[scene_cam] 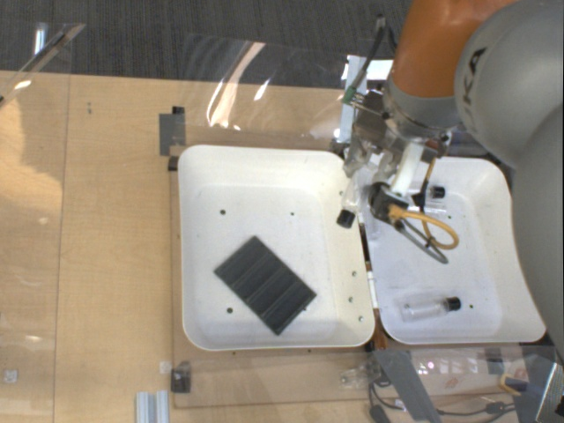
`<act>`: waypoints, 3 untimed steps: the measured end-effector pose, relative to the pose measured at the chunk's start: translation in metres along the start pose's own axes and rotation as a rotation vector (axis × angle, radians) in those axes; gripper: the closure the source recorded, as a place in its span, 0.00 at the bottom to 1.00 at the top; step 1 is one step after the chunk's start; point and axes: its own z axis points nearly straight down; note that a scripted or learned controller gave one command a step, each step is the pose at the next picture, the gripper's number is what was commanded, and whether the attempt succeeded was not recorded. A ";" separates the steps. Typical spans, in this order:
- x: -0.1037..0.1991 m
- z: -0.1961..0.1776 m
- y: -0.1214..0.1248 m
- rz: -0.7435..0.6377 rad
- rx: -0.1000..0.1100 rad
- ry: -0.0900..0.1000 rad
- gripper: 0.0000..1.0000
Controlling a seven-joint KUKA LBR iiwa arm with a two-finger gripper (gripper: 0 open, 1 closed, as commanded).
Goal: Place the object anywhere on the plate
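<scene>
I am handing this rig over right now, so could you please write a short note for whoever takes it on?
Gripper: above the wall between the two bins, toward the far side; no thing seen in it.
Tube: clear, black cap, lying near the front of the right bin, apart from the gripper.
Plate: dark, ribbed, flat in the left bin.
Done: nothing; the tube is not on the plate.
Left: grasp the tube, carry it across, set it on the plate.

Plate (264,285) in left bin (231,192); tube (429,307) in right bin (486,263).
</scene>
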 end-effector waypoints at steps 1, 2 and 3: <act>0.090 0.109 0.042 -0.208 0.005 -0.003 1.00; 0.160 0.103 0.023 -0.394 0.000 0.001 1.00; 0.192 0.070 0.010 -0.843 -0.002 0.002 1.00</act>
